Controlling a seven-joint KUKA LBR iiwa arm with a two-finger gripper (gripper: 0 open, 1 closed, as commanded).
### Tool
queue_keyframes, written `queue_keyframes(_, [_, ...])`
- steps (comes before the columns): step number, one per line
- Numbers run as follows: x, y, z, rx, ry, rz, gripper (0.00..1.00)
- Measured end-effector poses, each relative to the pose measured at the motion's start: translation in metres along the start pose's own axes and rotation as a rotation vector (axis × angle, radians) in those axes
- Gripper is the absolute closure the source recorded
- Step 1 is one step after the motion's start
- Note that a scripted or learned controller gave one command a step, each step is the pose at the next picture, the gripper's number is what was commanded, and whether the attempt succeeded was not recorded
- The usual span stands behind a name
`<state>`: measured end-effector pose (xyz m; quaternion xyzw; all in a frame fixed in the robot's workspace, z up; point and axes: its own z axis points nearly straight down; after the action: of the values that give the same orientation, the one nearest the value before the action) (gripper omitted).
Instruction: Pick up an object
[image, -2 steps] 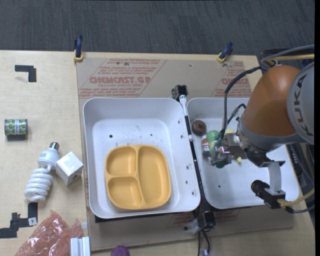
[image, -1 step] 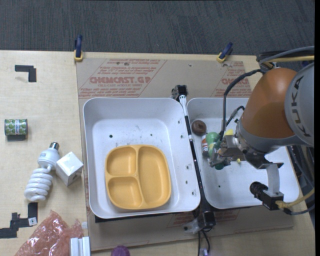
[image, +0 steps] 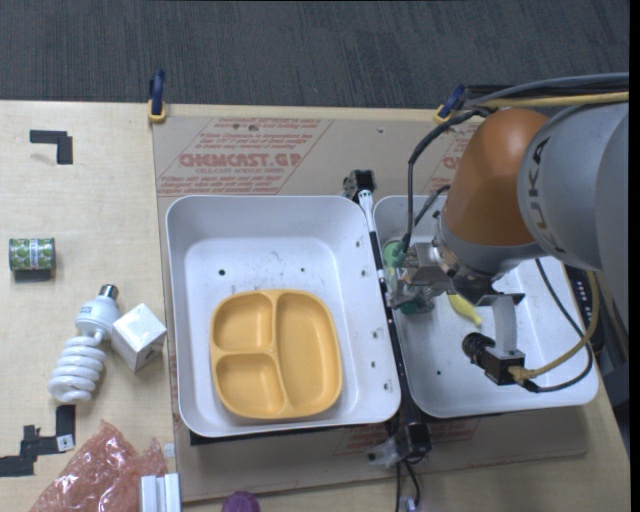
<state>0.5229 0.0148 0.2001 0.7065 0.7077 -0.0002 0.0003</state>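
Grey arm (image: 560, 160) covers right bin (image: 440, 385) above a small yellow object (image: 466, 307).

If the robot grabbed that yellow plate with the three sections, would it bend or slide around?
The yellow plate looks like molded plastic, so it would probably stay stiff and feel light. Its surface seems smooth and shiny, so it might slip on the left bin floor if pushed. It lies flat and wide, so tipping seems unlikely.

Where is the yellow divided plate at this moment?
The yellow divided plate lies in the left white bin, toward its near edge. The arm's wrist hangs over the right white bin.
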Motion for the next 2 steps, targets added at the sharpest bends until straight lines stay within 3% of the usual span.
queue_keyframes(1, [0.021, 0.054, -0.028, 0.001, -0.001, -0.001, 1.0])
queue_keyframes(2, [0.11, 0.089, -0.004, 0.001, -0.001, 0.0, 1.0])
